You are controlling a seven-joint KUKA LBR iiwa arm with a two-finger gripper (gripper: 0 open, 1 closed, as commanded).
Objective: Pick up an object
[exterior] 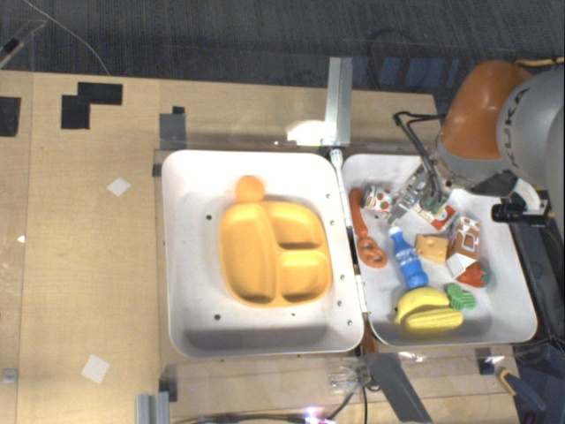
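Note:
My gripper (422,197) hangs low over the back of the right bin (512,325), reaching in from the right under the orange-banded wrist. Directly below it lies a small white carton with green and red print (434,208). A white and red packet (378,201) sits just to its left. Further forward lie a blue bottle (408,259), a tan block (432,249), a yellow banana (425,310), a green toy (460,297) and a red piece (472,276).
The left bin (185,237) holds a yellow divided tray (269,254) with an orange ball (250,187) at its back edge. An orange-red stick (357,215) and a pretzel (372,253) lie along the right bin's left wall. A metal post (339,100) stands behind the bins.

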